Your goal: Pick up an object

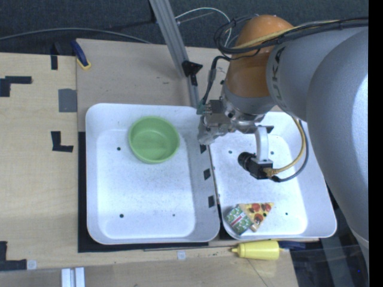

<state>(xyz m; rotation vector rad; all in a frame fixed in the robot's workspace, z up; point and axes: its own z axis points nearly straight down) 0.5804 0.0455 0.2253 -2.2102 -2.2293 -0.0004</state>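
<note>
The gripper (207, 130) hangs at the far-left corner of the right bin (293, 205) — clenched or released, I cannot tell. The green bowl (154, 139) lies in the left bin (149, 202), the colourful packet (248, 215) near in the right — nothing looks picked yet.

You see a green bowl (154, 139) in the left bin (143, 205), near its back. A bright packet (248, 215) lies in the right bin's (290, 199) front corner. The tool (204, 135) hangs over the wall between them.

Overhead slanted view onto both bins (149, 208)
</note>
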